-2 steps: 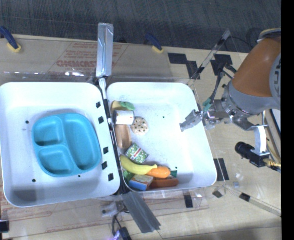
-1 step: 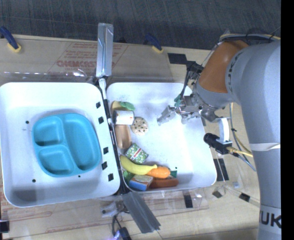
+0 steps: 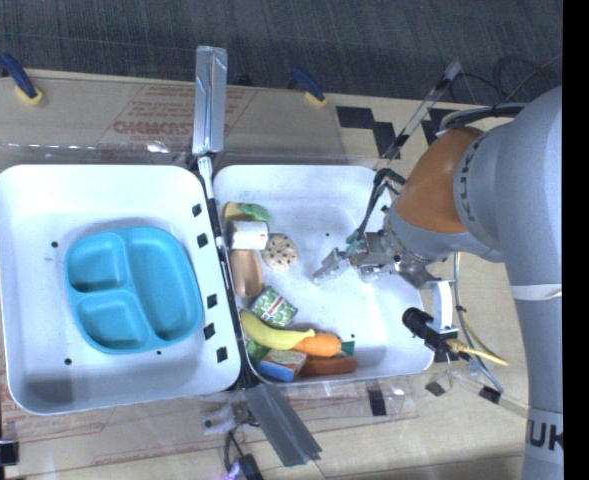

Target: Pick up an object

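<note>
White plastic makes up the two shallow bins on the tabletop (image 3: 64, 98), set side by side and touching along a central seam. The left bin (image 3: 24, 368) holds one item: a blue tray (image 3: 132, 288) with three compartments, lying near its centre. The right bin (image 3: 304, 183) holds the loose objects, nearly all gathered along its 9 o'clock wall and its 6 o'clock edge. Counting down from 12 o'clock: one yellow-and-green piece (image 3: 244, 212), one small white cylinder (image 3: 247, 235) just beneath it, one speckled round cookie (image 3: 281, 253) beside that at 3 o'clock, one tan wooden stick (image 3: 242, 276) lying along the wall, one green packet (image 3: 274, 308), one yellow banana (image 3: 272, 335), one orange carrot (image 3: 321, 345) touching the banana's 3 o'clock end, one brown sausage-like piece (image 3: 329, 365) below the carrot, and one blue-and-orange block (image 3: 279, 367) at the bottom corner. That makes nine objects, any of which could be the one to pick. The grey arm (image 3: 519, 198) with its single orange band (image 3: 436, 190) reaches in from 3 o'clock, and the claw (image 3: 340, 261) hangs over bare white floor in the middle of the right bin, its two metal fingers (image 3: 328, 266) spread apart with nothing between them, well apart from the pile and nearest the cookie, which lies at its 9 o'clock.
</note>
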Controlling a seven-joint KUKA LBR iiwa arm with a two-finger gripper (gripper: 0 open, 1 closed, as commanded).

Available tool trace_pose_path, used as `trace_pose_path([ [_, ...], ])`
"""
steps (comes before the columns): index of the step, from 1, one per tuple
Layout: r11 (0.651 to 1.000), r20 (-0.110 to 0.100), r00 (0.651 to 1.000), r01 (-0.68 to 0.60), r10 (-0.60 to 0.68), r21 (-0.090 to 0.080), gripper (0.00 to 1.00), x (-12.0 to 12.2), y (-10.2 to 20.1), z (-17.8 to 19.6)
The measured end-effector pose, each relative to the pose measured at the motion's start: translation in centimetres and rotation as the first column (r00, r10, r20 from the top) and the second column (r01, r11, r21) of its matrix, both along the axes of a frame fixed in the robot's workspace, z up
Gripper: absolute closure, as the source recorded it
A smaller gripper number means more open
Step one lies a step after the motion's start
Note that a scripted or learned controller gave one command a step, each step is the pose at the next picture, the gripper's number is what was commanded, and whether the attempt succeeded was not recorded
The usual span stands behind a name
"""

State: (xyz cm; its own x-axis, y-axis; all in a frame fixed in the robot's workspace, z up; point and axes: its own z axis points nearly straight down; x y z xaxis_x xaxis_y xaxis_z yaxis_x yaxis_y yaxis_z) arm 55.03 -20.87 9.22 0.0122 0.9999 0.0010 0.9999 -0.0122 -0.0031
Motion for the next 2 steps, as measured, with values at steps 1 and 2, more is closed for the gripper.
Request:
trace_pose_path([
  [1,0.999,0.003,0.999,-0.044,0.044,0.001,0.00,8.5,2.4,0.0],
  [2,1.000,-0.001,1.000,-0.008,0.008,0.000,0.00,3.4,3.1,-0.1],
])
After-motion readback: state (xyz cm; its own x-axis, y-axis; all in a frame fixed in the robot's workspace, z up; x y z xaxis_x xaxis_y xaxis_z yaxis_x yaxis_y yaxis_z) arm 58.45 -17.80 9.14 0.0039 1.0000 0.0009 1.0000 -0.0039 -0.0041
